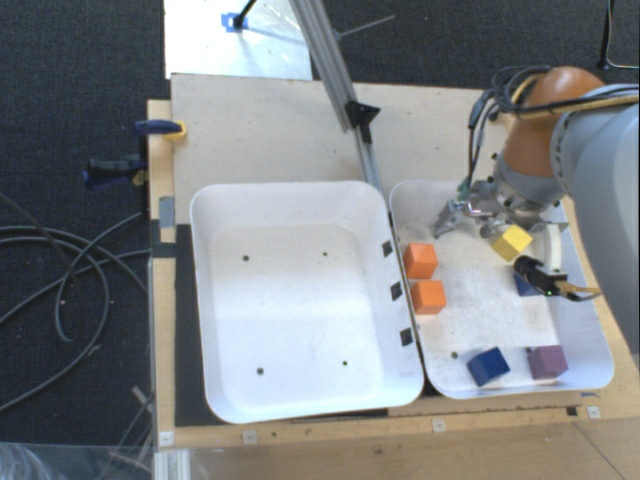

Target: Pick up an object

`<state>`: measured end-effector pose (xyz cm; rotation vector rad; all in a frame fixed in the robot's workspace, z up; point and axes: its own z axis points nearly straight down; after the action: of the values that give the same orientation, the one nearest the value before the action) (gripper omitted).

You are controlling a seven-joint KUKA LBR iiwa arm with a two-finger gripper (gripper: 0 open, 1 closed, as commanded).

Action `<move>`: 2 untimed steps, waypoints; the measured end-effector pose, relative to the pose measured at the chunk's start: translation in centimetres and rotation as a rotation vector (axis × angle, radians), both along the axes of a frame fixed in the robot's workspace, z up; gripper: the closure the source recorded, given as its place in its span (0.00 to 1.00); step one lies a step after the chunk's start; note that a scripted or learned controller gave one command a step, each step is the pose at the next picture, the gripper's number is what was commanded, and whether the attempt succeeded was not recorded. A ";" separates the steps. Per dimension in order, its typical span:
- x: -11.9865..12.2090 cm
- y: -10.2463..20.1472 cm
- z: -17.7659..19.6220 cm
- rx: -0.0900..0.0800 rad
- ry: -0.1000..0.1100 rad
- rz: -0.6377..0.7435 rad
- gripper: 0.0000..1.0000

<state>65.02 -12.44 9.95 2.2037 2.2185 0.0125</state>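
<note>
Camera view, looking down at a slant on the bench: a small yellow cube [511,241] sits at the tip of the two-finger gripper [505,236] over the upper part of the right-hand shallow white bin [600,363]; it lies against the gripper's underside, but whether it is pinched between the fingers, resting on the bin floor beneath them, or already lifted cannot be told, nor can the spread of the fingers be made out. Just below and right of it, a dark blue block [525,284] is partly covered by a black cable fitting with a green light [540,276]. Further out in the same bin lie two orange cubes [421,261], one above the other near the left wall, and, along the lower edge, a blue cube [488,365] beside a purple cube [547,361]. The grey arm with its orange band [548,118] enters from the right. The left-hand shallow white bin [215,208] adjoins it. As a judgement, the task stands at the grasp stage: the gripper is at a candidate object, while a confirmed hold and a clear lift remain to be shown.
</note>
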 end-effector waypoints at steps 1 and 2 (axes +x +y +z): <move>-1.0 -6.0 -0.7 0.013 0.012 0.007 0.00; -3.3 -5.1 -0.9 0.005 0.015 -0.003 0.00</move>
<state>61.67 -17.54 9.03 2.2169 2.2258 0.0017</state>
